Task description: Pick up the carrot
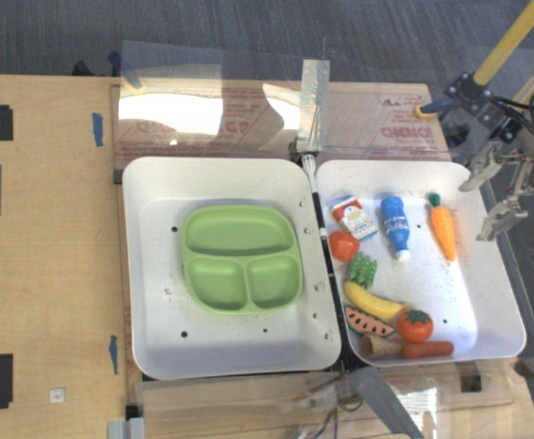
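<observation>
1. The gripper (503, 193) sits at the right edge of the scene, over the far right rim of the right bin (500, 314). Its two metal fingers (479, 168) hang down with a clear gap between them, so it's spread open and holding nothing.

2. The carrot (443, 229) lies just to the left of the gripper, inside the right bin, flat on the bin floor. Its green top points to the far side and the orange tip points toward the near side. It isn't touching the fingers; there's a bit of white bin floor between them.

3. Left of the carrot is a blue bottle (395, 226) lying on its side, and left of that a small red and white carton (353, 219).

4. Nearer in the same bin: a red tomato (343, 246) against the left wall, a green veggie piece (362, 270), a banana (373, 301), a watermelon slice (369, 322), another tomato with a green top (416, 325) and a red sausage-looking thing (426, 348) along the near wall.

5. The left bin (153, 245) holds a green divided plate (242, 257) with three compartments, roughly in the middle.

6. Both bins rest on a wooden bench (38, 245), with clear plastic panels (249, 117) standing on the far side.
</observation>
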`<act>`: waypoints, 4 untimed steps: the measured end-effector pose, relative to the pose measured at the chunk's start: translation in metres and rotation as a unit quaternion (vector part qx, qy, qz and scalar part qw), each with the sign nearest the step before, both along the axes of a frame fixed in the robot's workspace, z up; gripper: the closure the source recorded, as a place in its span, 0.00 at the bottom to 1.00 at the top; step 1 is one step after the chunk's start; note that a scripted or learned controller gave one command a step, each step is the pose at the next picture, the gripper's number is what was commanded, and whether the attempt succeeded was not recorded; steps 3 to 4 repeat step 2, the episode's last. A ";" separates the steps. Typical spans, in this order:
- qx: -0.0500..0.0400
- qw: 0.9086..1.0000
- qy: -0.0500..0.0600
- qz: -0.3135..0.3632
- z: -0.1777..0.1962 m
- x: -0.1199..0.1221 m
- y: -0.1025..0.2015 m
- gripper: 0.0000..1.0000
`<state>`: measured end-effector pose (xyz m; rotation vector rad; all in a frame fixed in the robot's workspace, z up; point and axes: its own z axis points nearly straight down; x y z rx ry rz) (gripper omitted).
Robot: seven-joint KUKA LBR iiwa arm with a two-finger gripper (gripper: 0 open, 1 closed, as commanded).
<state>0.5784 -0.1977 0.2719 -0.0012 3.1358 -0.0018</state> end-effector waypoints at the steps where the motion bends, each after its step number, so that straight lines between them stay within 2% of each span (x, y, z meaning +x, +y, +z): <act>1: -0.001 1.000 -0.003 0.004 -0.173 -0.010 0.009 0.00; 2: -0.001 1.000 -0.005 0.006 -0.164 -0.008 0.012 1.00; 4: -0.001 1.000 -0.005 0.006 -0.164 -0.008 0.012 1.00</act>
